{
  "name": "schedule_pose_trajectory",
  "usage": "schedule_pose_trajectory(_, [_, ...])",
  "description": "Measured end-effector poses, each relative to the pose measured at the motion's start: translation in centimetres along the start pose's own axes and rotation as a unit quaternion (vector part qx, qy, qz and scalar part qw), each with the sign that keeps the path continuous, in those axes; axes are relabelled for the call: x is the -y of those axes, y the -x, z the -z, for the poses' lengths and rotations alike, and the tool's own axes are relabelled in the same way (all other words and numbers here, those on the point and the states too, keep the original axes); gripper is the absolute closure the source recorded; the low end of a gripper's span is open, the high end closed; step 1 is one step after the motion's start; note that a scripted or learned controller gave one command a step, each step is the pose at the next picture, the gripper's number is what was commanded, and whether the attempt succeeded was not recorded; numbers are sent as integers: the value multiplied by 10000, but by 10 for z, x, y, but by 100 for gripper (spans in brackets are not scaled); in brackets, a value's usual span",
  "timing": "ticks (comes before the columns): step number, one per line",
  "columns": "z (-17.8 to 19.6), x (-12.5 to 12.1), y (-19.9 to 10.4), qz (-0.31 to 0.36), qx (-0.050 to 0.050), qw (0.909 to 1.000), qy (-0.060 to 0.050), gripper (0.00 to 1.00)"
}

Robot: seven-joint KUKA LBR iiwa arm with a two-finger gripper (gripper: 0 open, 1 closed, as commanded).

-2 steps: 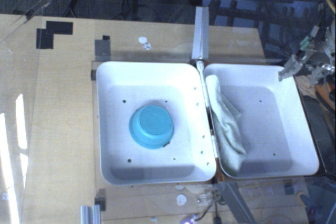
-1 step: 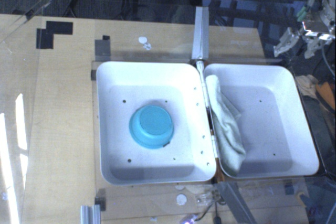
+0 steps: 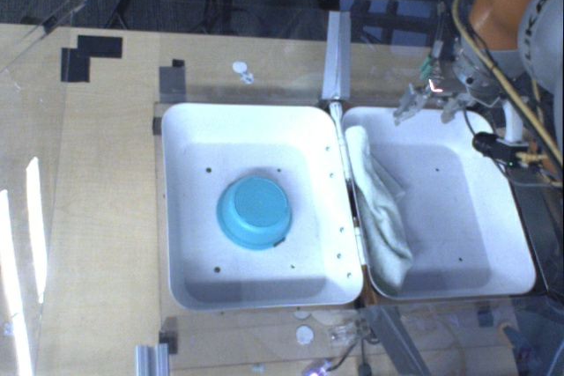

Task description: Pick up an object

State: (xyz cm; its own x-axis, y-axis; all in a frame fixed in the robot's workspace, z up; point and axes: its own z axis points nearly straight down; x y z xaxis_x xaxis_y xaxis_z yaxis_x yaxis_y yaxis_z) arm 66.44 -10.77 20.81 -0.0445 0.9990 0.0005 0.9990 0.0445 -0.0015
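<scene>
Round blue plastic bowl [image 3: 255, 212] sits upside down near the middle of the left shallow white bin [image 3: 189, 145]. At about three o'clock from it, a crumpled white cloth [image 3: 379, 211] lies along the left wall of the right shallow white bin [image 3: 493, 216]. The two-finger gripper [image 3: 429, 104] hovers over that bin's far rim, at about one o'clock from the bowl, fingers spread with nothing between them.

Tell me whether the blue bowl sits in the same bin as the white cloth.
No: the blue bowl lies in the left bin, while the white cloth drapes along the right bin's left wall.
</scene>
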Motion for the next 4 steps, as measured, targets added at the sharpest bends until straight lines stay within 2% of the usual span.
schedule_pose_trajectory(1, [-26,26,-103,686,1,9976,5,0])
schedule_pose_trajectory(2, [-17,24,-105,693,-2,9976,12,100])
schedule_pose_trajectory(3, [128,-8,-129,1294,10,9916,30,100])
schedule_pose_trajectory(4, [120,25,-202,2412,6,9705,12,100])
